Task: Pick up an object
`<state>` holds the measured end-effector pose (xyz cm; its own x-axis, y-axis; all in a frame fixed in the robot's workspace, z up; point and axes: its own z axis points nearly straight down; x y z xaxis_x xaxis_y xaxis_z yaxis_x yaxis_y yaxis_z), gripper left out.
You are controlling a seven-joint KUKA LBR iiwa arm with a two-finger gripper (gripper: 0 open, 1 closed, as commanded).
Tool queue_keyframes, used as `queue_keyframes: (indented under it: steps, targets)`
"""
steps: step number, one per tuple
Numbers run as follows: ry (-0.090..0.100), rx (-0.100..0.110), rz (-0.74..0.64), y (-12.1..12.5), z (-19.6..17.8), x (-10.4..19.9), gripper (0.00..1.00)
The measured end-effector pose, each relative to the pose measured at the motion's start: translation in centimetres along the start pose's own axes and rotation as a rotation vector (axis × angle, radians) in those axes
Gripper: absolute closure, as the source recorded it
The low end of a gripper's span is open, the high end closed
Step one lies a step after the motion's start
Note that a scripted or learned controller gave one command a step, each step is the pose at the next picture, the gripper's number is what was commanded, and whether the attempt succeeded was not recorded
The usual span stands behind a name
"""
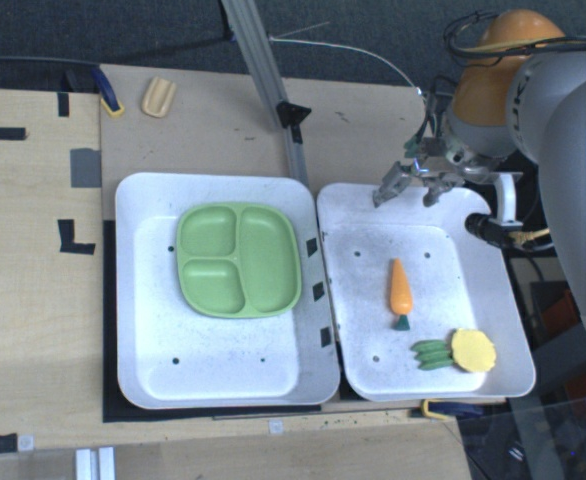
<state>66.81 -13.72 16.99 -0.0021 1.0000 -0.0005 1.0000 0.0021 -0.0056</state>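
Hovering over the far edge of the right bin (pixel 428 378), the hand (pixel 409 194) hangs with its two fingers spread apart and nothing between them, so no object has been picked up yet. That raised, open stance fits an approach: the fingers are ready to straddle something once the arm (pixel 548 98) drops lower.

Candidates lie nearer the front of the same bin. An orange toy carrot (pixel 400 287) rests roughly in the middle of the floor, its green tip pointing toward the front rim, well apart from the hand. Close to the front right corner, a yellow piece (pixel 473 350) sits touching a small green pod-like piece (pixel 432 353). The carrot lies alone with bare floor on every side, which probably makes it the easier target; the touching pair could shift together if the fingers caught only one.

The left bin (pixel 143 368) holds a green divided plate (pixel 239 259), lying flat and likely too broad for a simple pinch. On the table (pixel 33 298) beyond the bins sits a small tan block (pixel 158 97), out of the working area.
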Motion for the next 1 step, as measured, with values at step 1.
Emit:
queue_keyframes:
  steps: [1]
  targets:
    - [0.000, 0.001, 0.000, -0.23, 6.51, 0.03, 0.00]
